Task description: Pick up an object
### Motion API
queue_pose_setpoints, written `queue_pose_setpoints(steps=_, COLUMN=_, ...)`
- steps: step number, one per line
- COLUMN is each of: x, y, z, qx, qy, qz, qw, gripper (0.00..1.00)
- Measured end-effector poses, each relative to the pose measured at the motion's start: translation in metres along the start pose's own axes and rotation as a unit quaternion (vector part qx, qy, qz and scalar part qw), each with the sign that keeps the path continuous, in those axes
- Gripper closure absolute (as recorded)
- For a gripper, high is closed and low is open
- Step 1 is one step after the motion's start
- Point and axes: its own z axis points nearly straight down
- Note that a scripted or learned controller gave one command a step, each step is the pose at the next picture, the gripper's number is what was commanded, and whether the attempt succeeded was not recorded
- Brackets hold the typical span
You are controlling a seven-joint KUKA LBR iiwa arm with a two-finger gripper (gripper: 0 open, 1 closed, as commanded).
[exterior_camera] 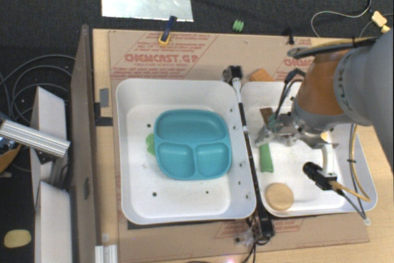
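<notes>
Arm [345, 86] looms nearest, over right bin [363, 191]. Gripper [271, 135] low at green stick's [265, 157] top end, positioned for a grasp; finger spread unreadable. Tan disc [279, 196] nearby. Beyond, teal divided plate [192, 143] in left bin [132, 132].

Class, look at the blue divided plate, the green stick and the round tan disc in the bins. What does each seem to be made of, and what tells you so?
Blue divided plate: likely moulded plastic, smooth with a soft sheen and rounded compartment ridges.
Green stick: probably plastic or foam; flat uniform colour, matte, too small to tell.
Round tan disc: looks like wood or cork; pale, dull, unglossy surface.
</notes>
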Motion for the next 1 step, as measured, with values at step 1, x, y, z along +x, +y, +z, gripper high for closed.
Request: queue_pose_setpoints(steps=1, x=-0.0001, y=0.0038, z=-0.0114, qx=-0.004, qy=0.0, qz=-0.001, qw=1.0, gripper=1.0)
